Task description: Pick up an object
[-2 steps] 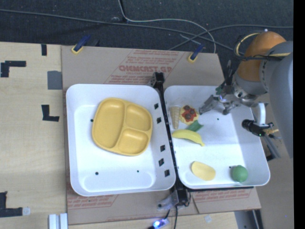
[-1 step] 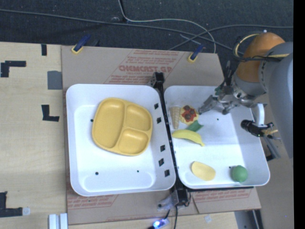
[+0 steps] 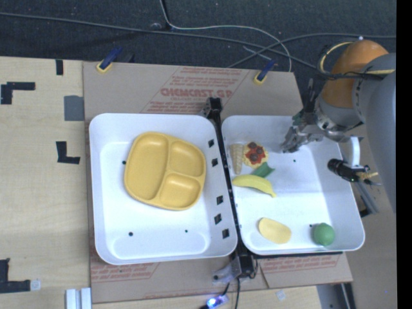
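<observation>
Hidden or unclear: the arm [image 3: 360, 82] is cut off by the right edge of the view; its jaws are small and blurred against the bin wall, so I cannot tell whether they are released or clenched, and nothing can be made out between them.
Gripper: the gripper [image 3: 291, 141] hangs over the far part of the right bin [image 3: 335, 205], just right of the pizza slice.
Bins: two, side by side on the worktop [image 3: 38, 198], over a cardboard sheet [image 3: 193, 85].
Left bin [image 3: 106, 192]: one yellow divided plate [image 3: 165, 170] with three compartments.
Right bin, counted: five things.
Pizza slice [image 3: 247, 154]: one, far left corner, its topping hard to make out.
Green leaf piece [image 3: 262, 170]: one, touching the pizza slice's near edge.
Banana [image 3: 255, 184]: one, just near of the leaf piece.
Pale yellow lump [image 3: 275, 230]: one, near side, kind unclear.
Green ball [image 3: 324, 234]: one, near right corner.
Clamps: two, blue and yellow [image 3: 109, 59] [image 3: 264, 71], at the far edge of the cardboard.
</observation>
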Controlling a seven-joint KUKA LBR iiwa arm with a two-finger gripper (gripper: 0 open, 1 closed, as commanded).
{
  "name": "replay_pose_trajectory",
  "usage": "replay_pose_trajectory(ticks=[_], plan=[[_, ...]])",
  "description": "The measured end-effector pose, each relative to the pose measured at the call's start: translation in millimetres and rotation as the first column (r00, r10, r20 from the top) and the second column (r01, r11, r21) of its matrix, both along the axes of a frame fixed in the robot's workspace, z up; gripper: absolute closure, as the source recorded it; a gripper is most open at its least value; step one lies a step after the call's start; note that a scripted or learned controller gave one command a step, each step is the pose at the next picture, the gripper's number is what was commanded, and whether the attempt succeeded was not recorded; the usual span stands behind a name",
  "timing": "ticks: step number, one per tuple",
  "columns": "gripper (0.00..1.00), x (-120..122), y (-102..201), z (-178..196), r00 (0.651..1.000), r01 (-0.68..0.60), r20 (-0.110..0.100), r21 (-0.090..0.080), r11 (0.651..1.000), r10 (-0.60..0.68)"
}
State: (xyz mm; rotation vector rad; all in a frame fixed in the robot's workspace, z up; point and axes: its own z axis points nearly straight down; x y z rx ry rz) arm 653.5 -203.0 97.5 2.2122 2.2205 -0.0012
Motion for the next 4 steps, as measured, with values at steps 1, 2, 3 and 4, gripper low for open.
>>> replay_pose_trajectory(ticks=[1,2,3,4], plan=[[1.00,-8,-3,51,1.000,0.003,-0.001,0.004,1.000,-0.003],[1.00,-11,5,110,1.000,0.001,0.001,0.004,1.000,-0.001],[1.00,-10,6,157,1.000,0.002,0.000,0.004,1.000,-0.002],[1.00,-29,55,142,1.000,-0.001,-0.007,0.007,1.000,0.001]])
